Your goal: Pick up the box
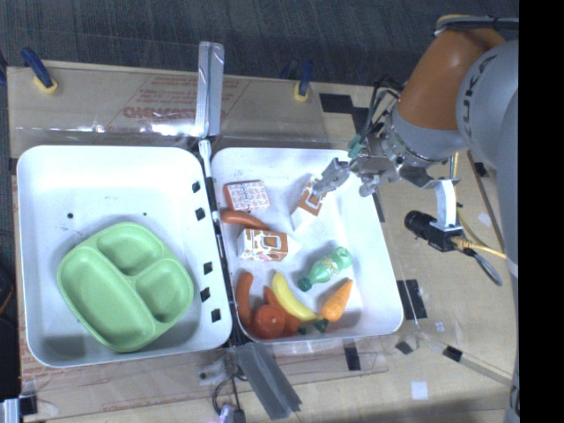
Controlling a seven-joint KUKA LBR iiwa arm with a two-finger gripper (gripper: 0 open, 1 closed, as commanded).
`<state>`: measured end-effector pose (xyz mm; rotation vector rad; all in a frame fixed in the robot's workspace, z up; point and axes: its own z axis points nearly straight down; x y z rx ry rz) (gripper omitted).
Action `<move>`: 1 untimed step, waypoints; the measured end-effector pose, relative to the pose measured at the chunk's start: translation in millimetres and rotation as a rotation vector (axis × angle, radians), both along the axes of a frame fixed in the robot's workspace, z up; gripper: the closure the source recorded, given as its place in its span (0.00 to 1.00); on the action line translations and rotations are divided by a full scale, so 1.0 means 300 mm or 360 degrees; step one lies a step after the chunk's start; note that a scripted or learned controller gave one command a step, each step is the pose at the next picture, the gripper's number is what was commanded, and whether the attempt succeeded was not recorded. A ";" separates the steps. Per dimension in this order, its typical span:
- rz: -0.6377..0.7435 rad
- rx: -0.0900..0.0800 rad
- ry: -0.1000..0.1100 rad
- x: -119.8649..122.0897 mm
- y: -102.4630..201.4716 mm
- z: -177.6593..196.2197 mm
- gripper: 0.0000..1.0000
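One box is sitting tilted toward twelve o'clock in the right bin, touching the gripper tip — whether it is gripped cannot be told. Grasping is proceeding; next move is calling for a confirmed hold, then a straight lift.

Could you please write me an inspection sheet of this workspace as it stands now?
Surface: bench with two white bins; right bin holds the food items.
Job's things: small orange-and-white box at the claw's tip, upper right bin; grip unclear.
Clutter: patterned box, carton, sausage, green bottle, carrot, banana, tomato; green divided plate in left bin.
Grippers: claw over the right bin.
Cables: wires on the bench's right.
Surroundings: dark carpet; blue clamps.
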<state>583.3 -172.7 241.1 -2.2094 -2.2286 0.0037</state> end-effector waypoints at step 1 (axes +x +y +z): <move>0.0179 -0.0006 -0.0039 -0.071 0.047 -0.425 0.00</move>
